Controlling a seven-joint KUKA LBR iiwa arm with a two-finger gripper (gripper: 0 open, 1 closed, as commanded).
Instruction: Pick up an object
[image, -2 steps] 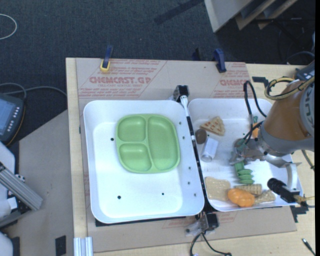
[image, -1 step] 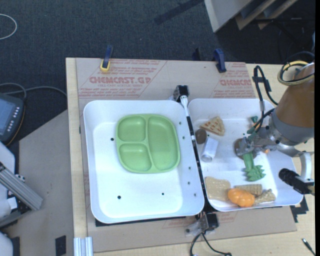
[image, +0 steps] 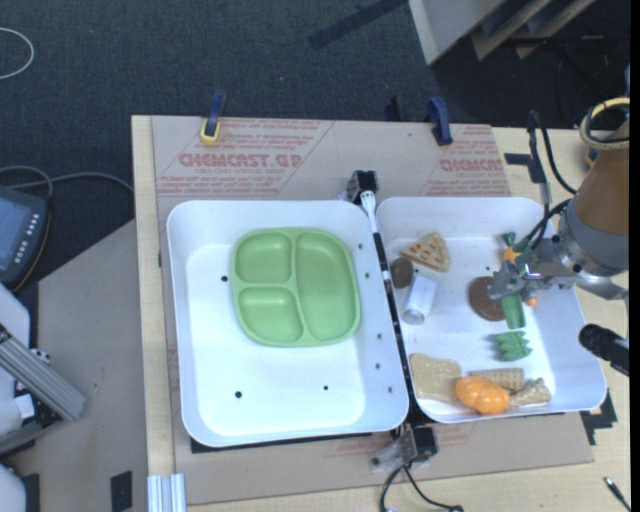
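While a green divided plate (image: 296, 287) lies in the left bin (image: 200, 400), the gripper (image: 516, 282) hovers over the right bin's (image: 470, 208) brown cookie (image: 486, 300), finger state unclear

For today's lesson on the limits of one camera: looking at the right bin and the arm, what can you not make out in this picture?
- Gripper: open or shut cannot be told; too small and cluttered in the camera view.
- Brown disc: its right side is hidden by the gripper.
- Green toy: too small to identify.
- Arm: cut off by the right edge.
- Cracker: partly covered by the orange fruit.
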